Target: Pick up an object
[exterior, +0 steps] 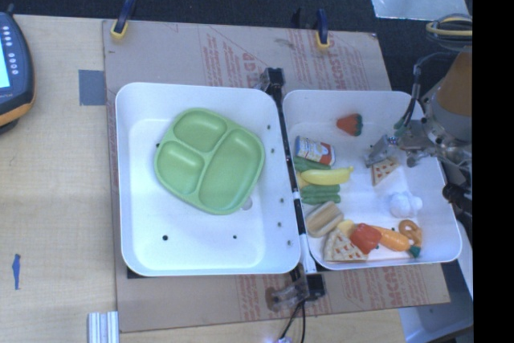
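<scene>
The tool [384, 150] hovers just above a cracker [384, 170], its grip state unclear. Approach is under way. Next comes a straight descent onto it.

This is a robotics lab or test bench, not a home kitchen. Two shallow white bins, the left bin [128, 173] and the right bin [365, 99], sit side by side on a cardboard sheet [233, 52] that is clamped to a wooden bench [56, 197] with spring clamps [122, 18] at its far edge. A handheld control pendant [12, 68] lies at the far left. The food in the right bin is plastic toy food [325, 175], and the green divided plate [210, 161] is a prop. Cables [450, 26] hang at the far right, above dark carpet.
</scene>
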Controlling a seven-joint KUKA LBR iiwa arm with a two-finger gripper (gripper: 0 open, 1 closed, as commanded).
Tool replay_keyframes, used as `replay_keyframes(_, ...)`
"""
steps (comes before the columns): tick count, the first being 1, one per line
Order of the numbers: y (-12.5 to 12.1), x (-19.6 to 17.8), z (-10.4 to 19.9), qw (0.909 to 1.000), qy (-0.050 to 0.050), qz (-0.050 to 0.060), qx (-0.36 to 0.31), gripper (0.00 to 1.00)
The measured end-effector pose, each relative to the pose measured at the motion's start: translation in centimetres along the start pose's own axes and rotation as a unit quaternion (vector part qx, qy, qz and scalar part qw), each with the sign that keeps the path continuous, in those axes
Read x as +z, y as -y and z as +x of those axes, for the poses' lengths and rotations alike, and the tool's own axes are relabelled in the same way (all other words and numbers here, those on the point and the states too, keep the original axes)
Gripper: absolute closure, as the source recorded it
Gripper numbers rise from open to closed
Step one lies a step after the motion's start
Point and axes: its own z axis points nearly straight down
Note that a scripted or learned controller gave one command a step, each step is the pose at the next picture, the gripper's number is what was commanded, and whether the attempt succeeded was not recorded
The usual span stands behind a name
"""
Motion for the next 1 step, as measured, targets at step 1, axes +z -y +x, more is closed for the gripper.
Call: replay_keyframes(1,-0.27,-1.54,-0.09,1.0000,0.001,-0.004,-0.001,1.00)
